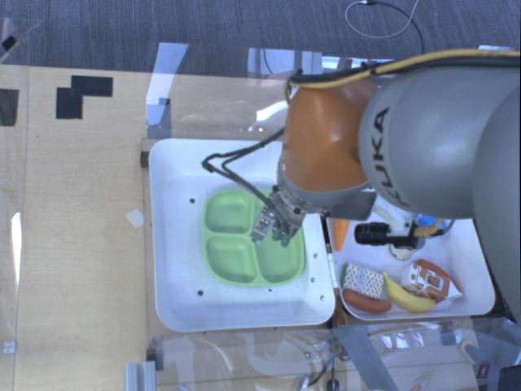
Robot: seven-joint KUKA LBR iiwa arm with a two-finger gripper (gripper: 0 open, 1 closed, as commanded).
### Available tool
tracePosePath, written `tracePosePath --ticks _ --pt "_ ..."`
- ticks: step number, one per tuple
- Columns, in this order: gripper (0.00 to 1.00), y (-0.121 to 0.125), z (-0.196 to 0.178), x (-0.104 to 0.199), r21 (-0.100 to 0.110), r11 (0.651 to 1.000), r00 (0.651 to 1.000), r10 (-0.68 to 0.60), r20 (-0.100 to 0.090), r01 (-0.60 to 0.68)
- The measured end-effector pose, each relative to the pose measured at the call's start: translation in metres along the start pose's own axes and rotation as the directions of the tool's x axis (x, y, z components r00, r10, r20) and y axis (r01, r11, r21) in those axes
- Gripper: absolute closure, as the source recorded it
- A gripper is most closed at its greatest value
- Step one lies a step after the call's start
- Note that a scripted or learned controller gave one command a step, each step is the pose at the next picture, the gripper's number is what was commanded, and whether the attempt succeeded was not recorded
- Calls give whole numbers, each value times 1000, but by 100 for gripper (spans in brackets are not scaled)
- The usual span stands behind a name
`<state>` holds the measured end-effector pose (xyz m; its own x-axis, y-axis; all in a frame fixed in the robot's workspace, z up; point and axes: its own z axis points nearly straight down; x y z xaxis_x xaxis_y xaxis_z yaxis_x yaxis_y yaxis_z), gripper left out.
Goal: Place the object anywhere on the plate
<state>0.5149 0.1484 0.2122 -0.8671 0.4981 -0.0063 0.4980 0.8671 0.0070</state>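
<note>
Camera view: gripper [275,228] hovering over plate [230,239], near its middle divider.
Fingers: seemingly close together, gripping nothing visible.
Objects: banana [409,297] lying in right bin [480,296].
Room: left bin [175,218] margins staying open around plate.

We see the arm [423,129] cover much of the right bin [480,300] and part of the green plate [236,243].
</note>
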Motion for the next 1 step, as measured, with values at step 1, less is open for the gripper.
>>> tracePosePath --ticks 1 --pt "100 22 21 -8 1 988 988 -153 -1 153"
